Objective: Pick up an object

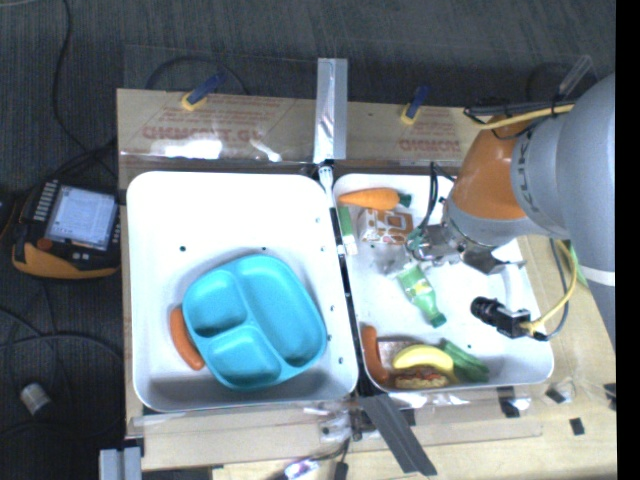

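As viewed from above and read left to right: grey pendant (72, 220) off the tabletop (150, 108) on the dark floor, then left white bin (150, 198), then right white bin (530, 368).

Left bin: blue divided tray (255, 318) lying flat, with an orange sausage-shaped toy (183, 338) touching its left edge.

Right bin, far end: toy carrot (368, 198) against the wall, a printed packet (385, 230) just below it. Middle: green packet (420, 293), lying slantwise on bare bin floor, apart from its neighbours. Near end: reddish toy (370, 343) by the dividing wall, banana (422, 355) resting on a brown-red item (425, 377), green toy (465, 360) beside them.

Hand (422, 251) low over the middle of the right bin, just above the upper end of the green packet, hung from the grey arm (560, 168) reaching in from the right. Opening of the hand: cannot be told from this angle. Nothing seen held.

Likely step: descent onto a target (probably the green packet, being nearest). To do it well: centre over the packet's narrow width, not its length; align the closing direction across that width; descend straight until just short of the bin floor; close before lifting; keep clear of the printed packet just beside.
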Controlling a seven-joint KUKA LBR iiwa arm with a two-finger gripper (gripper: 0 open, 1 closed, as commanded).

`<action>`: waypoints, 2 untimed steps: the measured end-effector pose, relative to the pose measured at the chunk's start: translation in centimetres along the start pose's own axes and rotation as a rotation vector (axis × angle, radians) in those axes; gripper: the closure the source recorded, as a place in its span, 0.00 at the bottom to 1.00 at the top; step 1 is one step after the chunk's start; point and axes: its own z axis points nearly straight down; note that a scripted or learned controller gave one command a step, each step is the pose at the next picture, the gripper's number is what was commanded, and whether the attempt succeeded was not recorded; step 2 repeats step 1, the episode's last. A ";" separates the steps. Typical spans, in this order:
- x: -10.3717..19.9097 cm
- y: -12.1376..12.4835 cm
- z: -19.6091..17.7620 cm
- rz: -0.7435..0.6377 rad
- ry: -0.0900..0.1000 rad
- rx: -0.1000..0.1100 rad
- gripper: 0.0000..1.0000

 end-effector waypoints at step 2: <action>6.9 3.0 -9.7 -0.172 0.000 -0.001 1.00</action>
